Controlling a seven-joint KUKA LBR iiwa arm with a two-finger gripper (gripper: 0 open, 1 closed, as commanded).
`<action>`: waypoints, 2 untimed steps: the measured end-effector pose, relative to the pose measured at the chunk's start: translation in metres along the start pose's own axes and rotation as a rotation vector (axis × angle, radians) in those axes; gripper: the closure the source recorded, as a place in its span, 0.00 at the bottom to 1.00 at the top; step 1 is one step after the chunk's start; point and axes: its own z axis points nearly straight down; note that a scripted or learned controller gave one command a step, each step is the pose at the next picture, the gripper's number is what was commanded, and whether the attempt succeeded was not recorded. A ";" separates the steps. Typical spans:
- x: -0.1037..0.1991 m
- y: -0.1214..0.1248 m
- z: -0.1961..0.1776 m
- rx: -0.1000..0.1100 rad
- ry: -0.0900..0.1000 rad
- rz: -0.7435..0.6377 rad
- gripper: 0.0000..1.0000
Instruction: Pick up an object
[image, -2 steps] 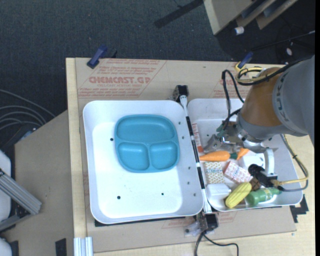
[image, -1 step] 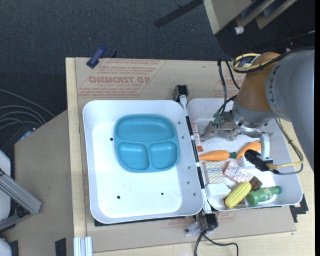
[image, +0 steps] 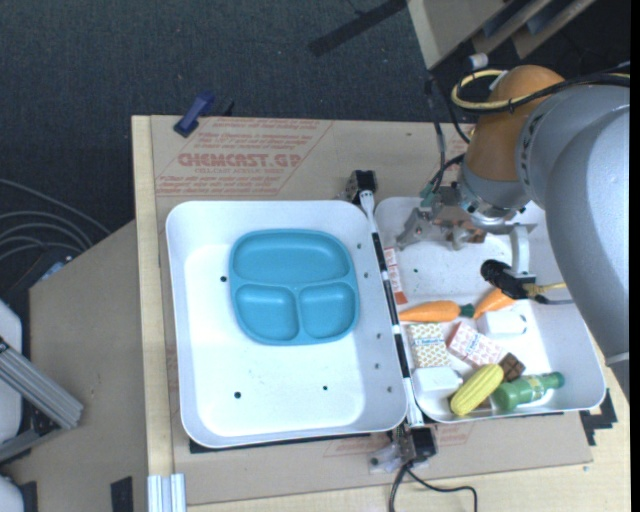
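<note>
View: camera view, looking down on both bins at a slant.
Arm: the grey arm comes in from the right, its orange band above the wrist.
Gripper: the gripper hangs over the far end of the right bin, above bare white floor and near the wall shared with the left bin.
Gripper state: whether it is spread or closed cannot be told from this angle.
Nearest objects: an orange carrot lies flat, nearer the camera than the gripper and apart from it; a second carrot lies tilted just right of the first.
Other objects: a white block, a checked packet and a pink packet sit close together behind the carrots.
Near end of the right bin: a yellow corn cob lies beside a green bottle, both well apart from the gripper.
Left bin: the left bin bears a blue divided plate.
</note>
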 end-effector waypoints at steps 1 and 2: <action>-0.001 -0.055 0.000 0.000 0.000 0.000 0.00; 0.002 -0.108 0.001 -0.001 0.000 0.000 0.00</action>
